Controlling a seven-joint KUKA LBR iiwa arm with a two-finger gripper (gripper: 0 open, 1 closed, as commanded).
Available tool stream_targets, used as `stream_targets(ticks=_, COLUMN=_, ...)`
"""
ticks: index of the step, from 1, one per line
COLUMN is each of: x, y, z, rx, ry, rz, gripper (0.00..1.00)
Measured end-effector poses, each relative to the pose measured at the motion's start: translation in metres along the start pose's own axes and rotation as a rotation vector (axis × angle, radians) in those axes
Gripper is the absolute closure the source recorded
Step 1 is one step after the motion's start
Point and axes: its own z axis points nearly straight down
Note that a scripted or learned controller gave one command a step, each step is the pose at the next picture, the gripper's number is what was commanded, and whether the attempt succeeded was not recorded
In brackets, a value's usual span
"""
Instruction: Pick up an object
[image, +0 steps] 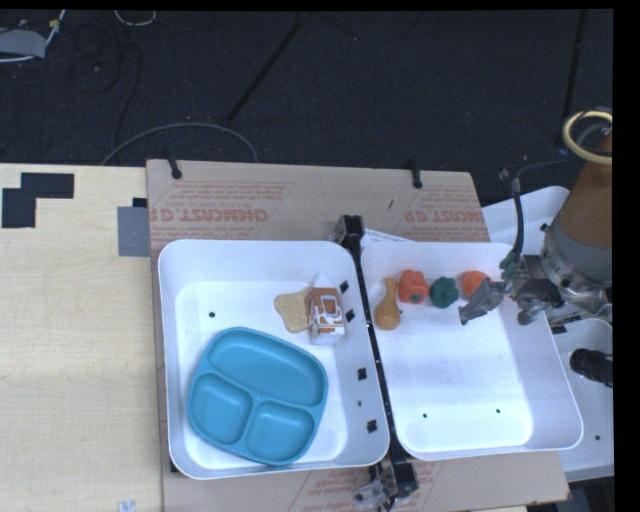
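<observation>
Reaching in from the right side of the camera view, I hang over the right bin (560, 400) with my gripper (487, 297) at its far right part. For places I take the divider (362, 330) between the two bins as my mark.

Nearest to me is a row of small toys along the far wall of the right bin. An orange ball (472, 282) lies just beside my dark fingers, on their divider side. Beyond it toward the divider sit a green toy (443, 291), touching or nearly touching a red-orange toy (412, 286). A tan gourd (387, 310) lies next to the divider, its long axis running roughly along it, neck away from the camera.

So my target, I judge, is the orange ball, and the coming move is a short shift toward the divider and down.

On the other side of the divider, in the left bin (170, 300), a small carton (325, 315) stands close to it, a tan flat piece (292, 311) just past that, and a blue tray (258, 396) farther off.

How my jaws stand, parted or closed, I cannot tell; nothing is seen between them.
</observation>
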Motion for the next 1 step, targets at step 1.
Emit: stream_targets(ticks=1, x=-0.0001, y=0.0021, z=-0.0066, rx=-0.013, ry=-0.002, rz=-0.002, gripper=0.00)
